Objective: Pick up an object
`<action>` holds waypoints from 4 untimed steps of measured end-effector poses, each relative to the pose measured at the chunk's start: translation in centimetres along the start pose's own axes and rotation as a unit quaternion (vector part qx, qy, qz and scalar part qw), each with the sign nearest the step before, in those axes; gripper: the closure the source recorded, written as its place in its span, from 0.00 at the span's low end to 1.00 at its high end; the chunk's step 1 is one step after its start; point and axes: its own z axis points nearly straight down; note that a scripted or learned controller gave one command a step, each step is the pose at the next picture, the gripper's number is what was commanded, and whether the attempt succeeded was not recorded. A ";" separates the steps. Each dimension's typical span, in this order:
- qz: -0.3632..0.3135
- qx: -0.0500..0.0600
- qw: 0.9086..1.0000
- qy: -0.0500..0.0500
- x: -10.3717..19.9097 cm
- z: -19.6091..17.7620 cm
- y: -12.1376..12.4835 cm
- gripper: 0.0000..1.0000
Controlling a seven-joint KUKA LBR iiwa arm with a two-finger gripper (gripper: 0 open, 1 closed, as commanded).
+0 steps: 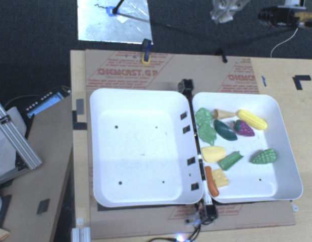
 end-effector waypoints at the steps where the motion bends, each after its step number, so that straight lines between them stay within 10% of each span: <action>1: 0.000 0.001 1.000 0.000 1.7 0.0 -3.1 1.00; 2: 0.009 0.001 1.000 -0.003 -12.6 2.9 0.0 1.00; 4: -0.001 0.000 1.000 0.000 -5.4 0.0 -1.1 1.00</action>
